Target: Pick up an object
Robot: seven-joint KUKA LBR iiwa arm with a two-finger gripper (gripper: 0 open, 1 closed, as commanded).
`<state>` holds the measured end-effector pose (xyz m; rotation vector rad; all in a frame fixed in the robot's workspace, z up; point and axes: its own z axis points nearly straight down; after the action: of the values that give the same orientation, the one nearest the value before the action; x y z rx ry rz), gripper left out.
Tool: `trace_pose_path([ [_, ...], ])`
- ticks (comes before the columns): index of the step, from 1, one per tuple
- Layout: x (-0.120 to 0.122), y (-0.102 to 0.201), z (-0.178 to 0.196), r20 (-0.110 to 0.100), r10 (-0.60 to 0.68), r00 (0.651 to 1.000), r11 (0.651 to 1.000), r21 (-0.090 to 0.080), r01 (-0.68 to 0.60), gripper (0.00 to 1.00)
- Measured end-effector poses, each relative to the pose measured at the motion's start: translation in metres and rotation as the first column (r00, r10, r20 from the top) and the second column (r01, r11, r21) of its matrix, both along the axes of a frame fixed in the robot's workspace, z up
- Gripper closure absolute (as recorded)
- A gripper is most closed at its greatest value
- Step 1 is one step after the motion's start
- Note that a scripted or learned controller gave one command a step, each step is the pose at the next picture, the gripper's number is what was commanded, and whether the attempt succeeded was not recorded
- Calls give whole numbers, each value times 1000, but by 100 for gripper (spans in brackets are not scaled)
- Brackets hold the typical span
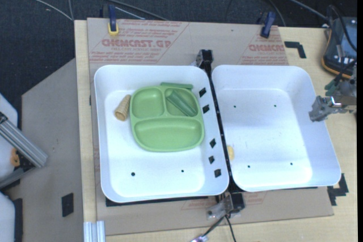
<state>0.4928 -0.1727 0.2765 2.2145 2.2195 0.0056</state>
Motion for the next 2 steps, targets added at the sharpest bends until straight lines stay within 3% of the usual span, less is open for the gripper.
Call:
trace_pose_path([
  [2,28,101,-21,-9,4,1000,1000,5,-4,100],
])
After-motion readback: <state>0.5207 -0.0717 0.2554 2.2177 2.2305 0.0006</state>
